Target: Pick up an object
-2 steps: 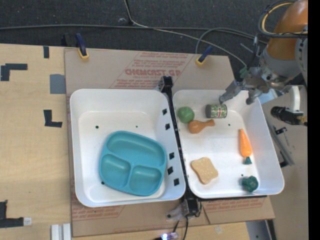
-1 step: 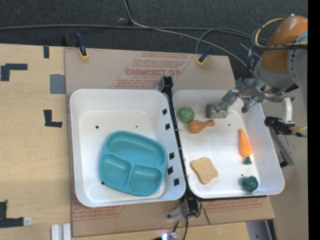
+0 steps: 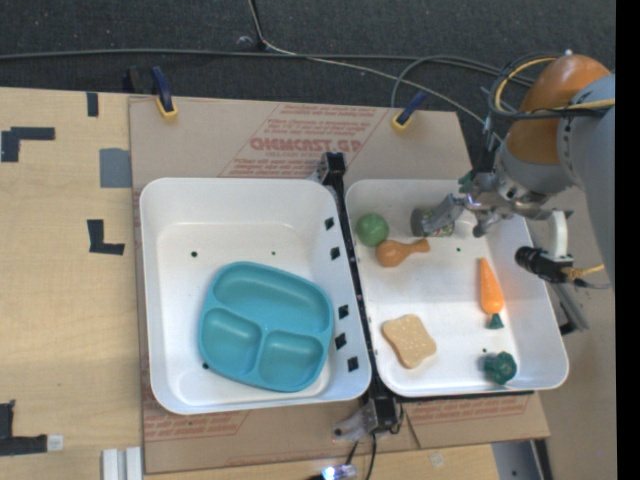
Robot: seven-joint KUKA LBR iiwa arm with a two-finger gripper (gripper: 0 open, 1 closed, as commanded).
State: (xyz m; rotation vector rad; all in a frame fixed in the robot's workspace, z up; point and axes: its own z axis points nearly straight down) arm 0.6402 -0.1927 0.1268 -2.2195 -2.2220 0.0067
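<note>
- Left bin (image 3: 160, 268): well left of the jaws, it holds a teal tray (image 3: 265, 325) with three compartments, lying flat and slightly turned.
- Divider (image 3: 345, 268): the dark strip where the two bins meet, left of the jaws.
- Right bin (image 3: 545, 368): the jaws hang over its upper part.
- Green ball (image 3: 372, 229): left of the jaws and about level with them, close to the divider.
- Orange gourd (image 3: 400, 251): a small pear-shaped piece, just below and left of the jaws, its fat end near the ball, its thin end pointing toward the jaws; I cannot tell whether it touches them.
- Toast (image 3: 410, 340): a tan slice lying flat, well below the jaws and a little left.
- Gripper (image 3: 437, 221): grey, reaching in from the right at a slant, its tip just above the gourd's thin end. I cannot tell whether the jaws are spread or pressed together, and nothing is seen between them.
- Carrot (image 3: 490, 288): below and right of the jaws, lying lengthwise with its dark stem end lower.
- Dark green lump (image 3: 499, 367): well below and right of the jaws, near the bin's lower right corner.
- Arm (image 3: 545, 118): right of the jaws, with its orange band uppermost.
</note>
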